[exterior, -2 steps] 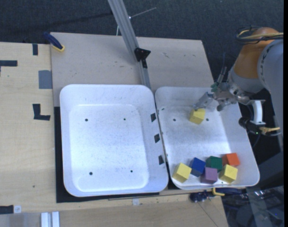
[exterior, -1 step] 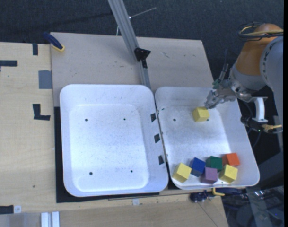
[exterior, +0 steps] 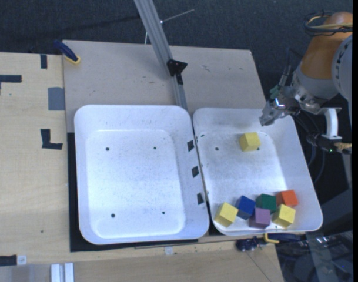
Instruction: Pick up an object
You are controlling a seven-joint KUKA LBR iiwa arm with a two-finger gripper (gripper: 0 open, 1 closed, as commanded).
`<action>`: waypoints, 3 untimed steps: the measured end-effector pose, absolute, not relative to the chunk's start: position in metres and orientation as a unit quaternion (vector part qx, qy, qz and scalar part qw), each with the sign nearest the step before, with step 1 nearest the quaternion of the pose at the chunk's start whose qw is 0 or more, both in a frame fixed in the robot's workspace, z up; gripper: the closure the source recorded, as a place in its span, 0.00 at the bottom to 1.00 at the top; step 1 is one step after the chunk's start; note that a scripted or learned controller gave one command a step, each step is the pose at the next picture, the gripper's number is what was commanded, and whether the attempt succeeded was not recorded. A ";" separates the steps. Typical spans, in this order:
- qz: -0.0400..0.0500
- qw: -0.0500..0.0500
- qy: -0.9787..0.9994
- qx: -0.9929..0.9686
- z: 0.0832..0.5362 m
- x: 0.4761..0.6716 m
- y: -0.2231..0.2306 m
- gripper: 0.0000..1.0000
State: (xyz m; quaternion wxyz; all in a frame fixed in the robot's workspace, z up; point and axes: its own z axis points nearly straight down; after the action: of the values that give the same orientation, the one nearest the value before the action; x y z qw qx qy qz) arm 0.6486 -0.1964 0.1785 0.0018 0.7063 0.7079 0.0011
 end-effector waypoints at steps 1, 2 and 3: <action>0.001 0.001 0.708 0.707 0.209 0.650 -0.196 1.00; 0.000 -0.001 0.709 0.705 0.202 0.651 -0.144 1.00; -0.001 -0.001 0.708 0.706 0.198 0.653 -0.088 1.00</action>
State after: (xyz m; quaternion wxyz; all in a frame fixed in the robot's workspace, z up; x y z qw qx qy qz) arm 0.6532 -0.0881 0.1978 -0.0007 0.7063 0.7080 -0.0006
